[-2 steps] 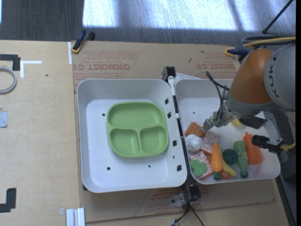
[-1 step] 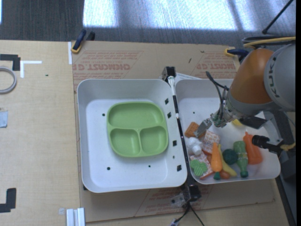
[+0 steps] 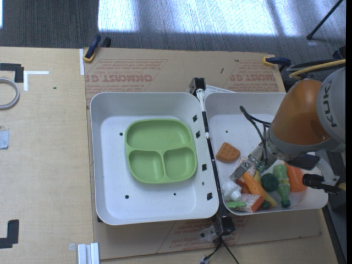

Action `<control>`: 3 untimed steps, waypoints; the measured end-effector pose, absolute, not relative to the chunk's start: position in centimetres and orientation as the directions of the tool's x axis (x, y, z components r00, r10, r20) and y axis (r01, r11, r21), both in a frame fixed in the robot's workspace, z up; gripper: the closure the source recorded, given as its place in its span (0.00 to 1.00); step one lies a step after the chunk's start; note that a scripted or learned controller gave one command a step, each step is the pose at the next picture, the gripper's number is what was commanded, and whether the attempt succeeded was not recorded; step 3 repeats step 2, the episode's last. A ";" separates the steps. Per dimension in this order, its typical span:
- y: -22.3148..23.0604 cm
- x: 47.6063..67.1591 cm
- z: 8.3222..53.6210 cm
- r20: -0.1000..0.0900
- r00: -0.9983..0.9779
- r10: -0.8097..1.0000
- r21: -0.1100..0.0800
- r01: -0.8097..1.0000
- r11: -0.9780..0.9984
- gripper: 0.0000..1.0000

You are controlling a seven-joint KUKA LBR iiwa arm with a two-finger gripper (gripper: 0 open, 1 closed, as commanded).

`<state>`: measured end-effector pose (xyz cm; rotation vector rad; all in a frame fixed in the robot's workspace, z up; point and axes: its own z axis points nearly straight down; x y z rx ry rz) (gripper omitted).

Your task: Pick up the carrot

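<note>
The carrot [image 3: 253,183], a long orange piece, lies in the front part of the right bin [image 3: 231,111], slanting toward the bin's front edge among other toy foods. My gripper [image 3: 245,167] hangs low over the carrot's upper left end, touching or just above it. The grey arm with its orange band [image 3: 300,114] reaches in from the right and hides the bin's right side. I cannot see the carrot lifted off the bin floor.
A green three-part plate [image 3: 160,150] sits in the left bin [image 3: 104,164]. Around the carrot lie an orange wedge [image 3: 227,152], dark green pieces [image 3: 270,181], a light green piece [image 3: 281,175], another orange piece [image 3: 297,178] and a white item [image 3: 233,191].
</note>
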<state>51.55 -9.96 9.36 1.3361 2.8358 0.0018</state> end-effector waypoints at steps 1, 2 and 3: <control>-10.0 51.7 10.4 -0.008 -0.634 0.774 0.007 0.774 0.634 1.00; -6.6 54.0 26.0 -0.002 -0.451 0.893 0.001 0.893 0.451 1.00; -6.6 54.0 26.0 -0.002 -0.451 0.893 0.001 0.893 0.451 1.00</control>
